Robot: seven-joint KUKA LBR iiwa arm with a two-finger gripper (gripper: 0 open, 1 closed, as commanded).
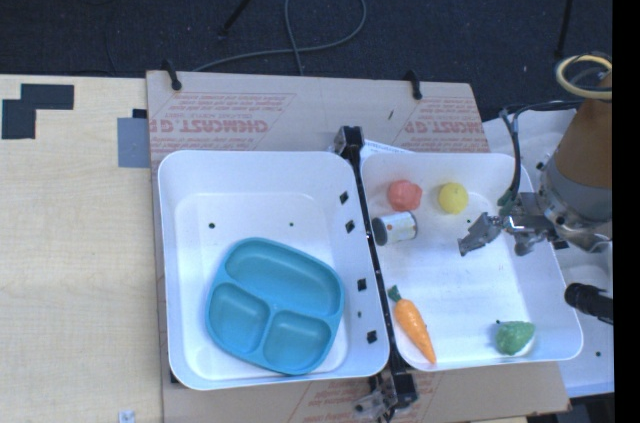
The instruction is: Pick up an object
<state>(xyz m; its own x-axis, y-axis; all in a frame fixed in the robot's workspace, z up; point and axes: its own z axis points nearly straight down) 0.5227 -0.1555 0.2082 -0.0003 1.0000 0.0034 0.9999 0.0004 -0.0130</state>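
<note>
The right bin (pixel 545 311) holds a pink-red ball (pixel 404 194), a yellow ball (pixel 453 198), a small white can on its side (pixel 397 228), an orange carrot (pixel 414 328) and a green lump (pixel 515 337). My gripper (pixel 498 243) hangs over the bin's right half, below and to the right of the yellow ball. It is open, with only bare bin floor showing between its fingers. It touches none of the objects.
In the left bin (pixel 190 211) lies a blue divided plate (pixel 275 304). A black divider (pixel 362 251) runs between the bins. The arm's grey body and orange band (pixel 590 146) stand over the right bin's right rim. Cables lie on the dark floor behind.
</note>
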